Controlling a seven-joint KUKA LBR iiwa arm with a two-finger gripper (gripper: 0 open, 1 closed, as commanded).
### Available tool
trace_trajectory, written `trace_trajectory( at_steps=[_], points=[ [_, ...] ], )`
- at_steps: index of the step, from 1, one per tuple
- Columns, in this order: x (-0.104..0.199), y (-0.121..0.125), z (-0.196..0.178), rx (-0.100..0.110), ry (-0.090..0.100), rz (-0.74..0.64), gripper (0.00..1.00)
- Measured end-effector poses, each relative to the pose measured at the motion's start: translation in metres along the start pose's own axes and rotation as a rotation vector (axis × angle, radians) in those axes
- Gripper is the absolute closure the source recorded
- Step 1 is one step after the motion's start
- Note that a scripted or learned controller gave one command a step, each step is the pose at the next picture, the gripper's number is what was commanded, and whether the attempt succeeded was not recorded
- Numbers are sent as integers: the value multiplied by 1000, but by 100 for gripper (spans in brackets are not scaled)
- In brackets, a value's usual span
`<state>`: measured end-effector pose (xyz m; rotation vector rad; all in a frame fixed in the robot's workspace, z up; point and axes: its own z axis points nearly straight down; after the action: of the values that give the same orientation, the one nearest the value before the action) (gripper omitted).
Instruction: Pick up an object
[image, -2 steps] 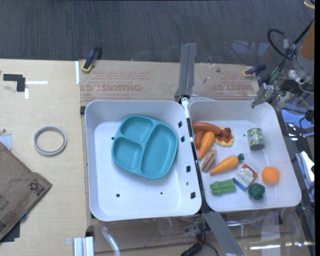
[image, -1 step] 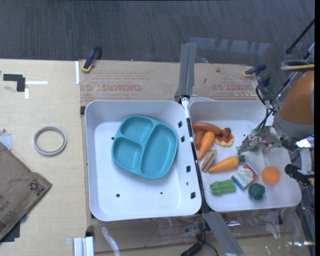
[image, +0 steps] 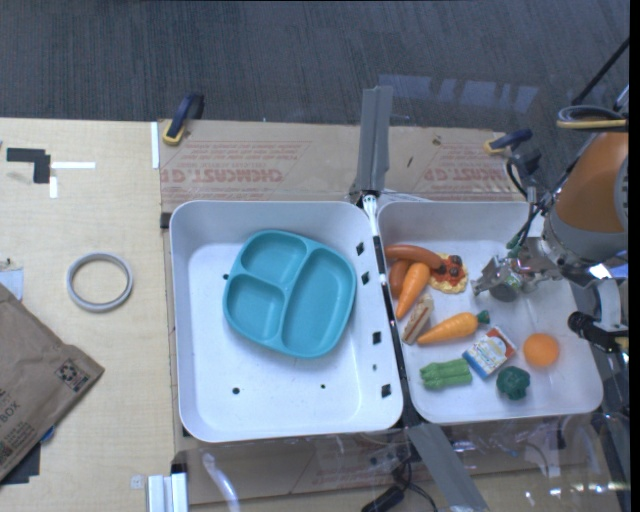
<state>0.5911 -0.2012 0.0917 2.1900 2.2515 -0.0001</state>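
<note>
Camera view places the gripper (image: 503, 280) low over the right bin (image: 590, 400), near its far right part, the grey arm (image: 590, 205) with its orange band reaching in from the right. Whether anything sits between the fingers I cannot tell. Taking the orange ball (image: 541, 350) as landmark: the gripper lies beyond it and a little left; the carrot (image: 449, 327) lies left of it, long axis running left-right, probably the nearest easy target.
</note>
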Motion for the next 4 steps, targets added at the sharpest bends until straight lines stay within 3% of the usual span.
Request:
trace_trajectory(
  at_steps=[1,2,3,4],
  points=[
    [2,-6,-1,0,0,-225,0],
    [-8,-7,-43,-1,-1,-165,0],
    [-20,50,-186,-2,-2,-289,0],
    [-22,58,-16,0,0,-421,0]
  ],
)
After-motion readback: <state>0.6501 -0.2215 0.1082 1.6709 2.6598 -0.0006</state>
